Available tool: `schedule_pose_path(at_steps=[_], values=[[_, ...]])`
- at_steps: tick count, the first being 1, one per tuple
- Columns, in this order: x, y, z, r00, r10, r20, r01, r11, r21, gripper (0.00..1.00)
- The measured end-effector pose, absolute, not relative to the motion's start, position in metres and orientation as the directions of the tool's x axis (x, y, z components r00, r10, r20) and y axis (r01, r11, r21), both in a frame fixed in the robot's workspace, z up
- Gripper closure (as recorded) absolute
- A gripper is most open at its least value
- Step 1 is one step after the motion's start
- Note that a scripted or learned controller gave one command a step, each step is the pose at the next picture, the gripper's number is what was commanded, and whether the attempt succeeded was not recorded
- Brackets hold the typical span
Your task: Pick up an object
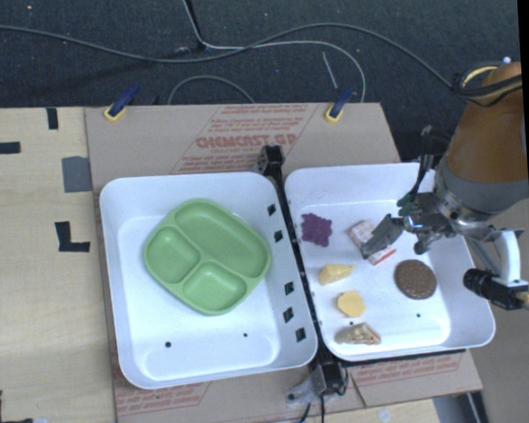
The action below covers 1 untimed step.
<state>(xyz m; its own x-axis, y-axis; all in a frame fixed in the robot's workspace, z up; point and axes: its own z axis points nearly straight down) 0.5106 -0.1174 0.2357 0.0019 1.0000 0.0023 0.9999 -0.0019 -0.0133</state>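
The right bin holds several small items: a purple lump, a white and red packet, a yellow wedge, a round yellow piece, a brown disc and a tan pastry-like piece. My gripper reaches in from the right and sits low in the bin, right beside the packet's right edge and partly over it. A thin red strip shows just below the gripper tip. The brown disc lies a little to its lower right.
A green divided plate lies in the left bin. A black divider with clips runs between the bins. Cables cross the dark floor behind the bench, and the arm's body fills the bench's right side.
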Motion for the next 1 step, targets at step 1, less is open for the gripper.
schedule_pose_path(at_steps=[1], values=[[0.513, -0.1172, 0.2414, -0.002, 1.0, 0.0, 1.0, 0.002, -0.001, 0.0]])
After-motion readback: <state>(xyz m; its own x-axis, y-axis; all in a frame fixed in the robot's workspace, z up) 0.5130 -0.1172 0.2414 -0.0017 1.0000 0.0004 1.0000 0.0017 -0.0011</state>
